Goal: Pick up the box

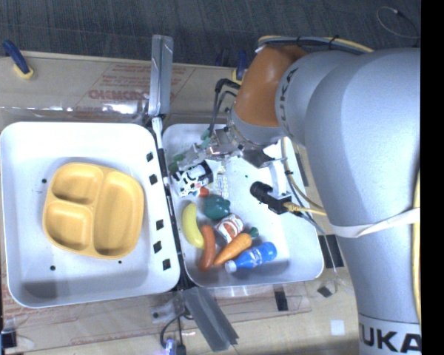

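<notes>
Box (pixel 192 177) (black-and-white cardboard) in right bin (pixel 305 268), pincer (pixel 207 152) above, grip unclear

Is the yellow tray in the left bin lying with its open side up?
Yes. The yellow tray lies flat in the left bin, its compartment hollows facing up.

The box (pixel 192 179) was a small carton w/ a black-and-white cow-patch print. It lay in the right-hand bin (pixel 305 266), up against that bin's left wall, approx. halfway between the far edge and the middle. It sat tilted, not square to the bin walls. Its near end lay just beside a yellow banana (pixel 192 225), w/ a small red item (pixel 204 192) touching its near-right corner. Lettering on it was too small to read.
</notes>
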`<act>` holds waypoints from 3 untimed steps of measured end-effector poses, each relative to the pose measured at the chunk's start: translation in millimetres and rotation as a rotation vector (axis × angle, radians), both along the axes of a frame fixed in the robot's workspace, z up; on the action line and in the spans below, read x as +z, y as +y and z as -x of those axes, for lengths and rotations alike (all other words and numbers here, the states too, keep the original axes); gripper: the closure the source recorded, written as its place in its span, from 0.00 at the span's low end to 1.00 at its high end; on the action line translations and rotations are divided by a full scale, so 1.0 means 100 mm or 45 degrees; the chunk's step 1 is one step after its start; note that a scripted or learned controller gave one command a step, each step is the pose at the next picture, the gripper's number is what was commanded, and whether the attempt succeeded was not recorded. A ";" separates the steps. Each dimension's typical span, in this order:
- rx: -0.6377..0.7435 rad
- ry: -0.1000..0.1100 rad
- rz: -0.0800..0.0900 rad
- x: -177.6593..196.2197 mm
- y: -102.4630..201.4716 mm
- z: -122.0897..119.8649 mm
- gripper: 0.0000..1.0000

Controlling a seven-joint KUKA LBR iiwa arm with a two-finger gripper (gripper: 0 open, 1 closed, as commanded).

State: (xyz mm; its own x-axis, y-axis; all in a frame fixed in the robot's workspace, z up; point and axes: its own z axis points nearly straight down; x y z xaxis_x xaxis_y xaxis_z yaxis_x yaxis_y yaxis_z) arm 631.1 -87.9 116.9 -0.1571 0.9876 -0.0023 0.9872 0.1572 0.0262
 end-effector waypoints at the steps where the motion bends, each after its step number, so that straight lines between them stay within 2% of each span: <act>1: -0.228 0.036 -0.001 0.75 0.25 0.28 0.00; 2: -0.301 0.008 -0.009 -0.01 0.03 0.38 0.00; 3: -0.301 0.008 -0.009 -0.02 0.03 0.38 0.00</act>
